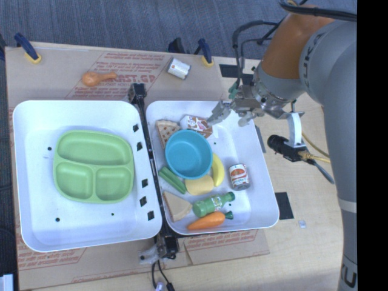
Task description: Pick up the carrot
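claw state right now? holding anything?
Claw: open, holding nothing, at the far edge of the right bin; carrot lies at its near edge.

- Carrot [207, 221]: orange, tapered, with a small green top at its right end.
- Pose: lying flat, nearly horizontal, pointed tip toward the left.
- Location: near front edge of the right-hand white bin [265, 187], just below the green bottle [212, 204], touching or nearly so.

Bright toy food in white bins

An orange carrot [206, 222] with a green top, a blue bowl [188, 153], a light green divided plate [94, 165], a red-labelled can [239, 176], a green bottle [212, 204].
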`<state>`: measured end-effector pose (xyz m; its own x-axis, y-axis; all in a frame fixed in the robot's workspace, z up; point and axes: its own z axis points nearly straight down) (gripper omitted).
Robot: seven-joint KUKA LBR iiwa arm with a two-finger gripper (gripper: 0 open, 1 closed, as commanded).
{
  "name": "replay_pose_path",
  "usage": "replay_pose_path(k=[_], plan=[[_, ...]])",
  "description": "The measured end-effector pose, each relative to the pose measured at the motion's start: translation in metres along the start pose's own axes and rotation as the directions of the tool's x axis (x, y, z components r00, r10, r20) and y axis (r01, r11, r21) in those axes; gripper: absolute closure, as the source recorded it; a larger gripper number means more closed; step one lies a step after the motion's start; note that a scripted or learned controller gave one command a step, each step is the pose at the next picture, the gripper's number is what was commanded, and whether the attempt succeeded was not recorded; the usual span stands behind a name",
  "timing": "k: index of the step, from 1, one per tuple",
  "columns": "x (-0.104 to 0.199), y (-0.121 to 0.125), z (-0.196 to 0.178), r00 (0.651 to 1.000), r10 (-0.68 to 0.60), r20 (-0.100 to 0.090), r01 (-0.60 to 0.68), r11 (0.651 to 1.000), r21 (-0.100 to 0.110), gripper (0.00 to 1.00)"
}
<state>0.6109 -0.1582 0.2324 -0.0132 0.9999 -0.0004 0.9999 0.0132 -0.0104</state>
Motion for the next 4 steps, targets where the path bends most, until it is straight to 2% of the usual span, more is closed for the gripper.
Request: replay_pose_path(k=[1, 2, 3, 4], plan=[[-0.008, -0.092, -0.143, 0.988, 0.153, 0.003, -0.153, 0.988, -0.017, 0.0], [0.016, -0.136, -0.033, 0.97, 0.241, -0.002, -0.241, 0.97, 0.007, 0.0], [0.005, -0.135, -0.003, 0.998, -0.065, -0.002, 0.065, 0.998, 0.002, 0.0], [0.022, -0.134, 0.003, 0.868, -0.496, -0.001, 0.496, 0.868, -0.001, 0.0]])
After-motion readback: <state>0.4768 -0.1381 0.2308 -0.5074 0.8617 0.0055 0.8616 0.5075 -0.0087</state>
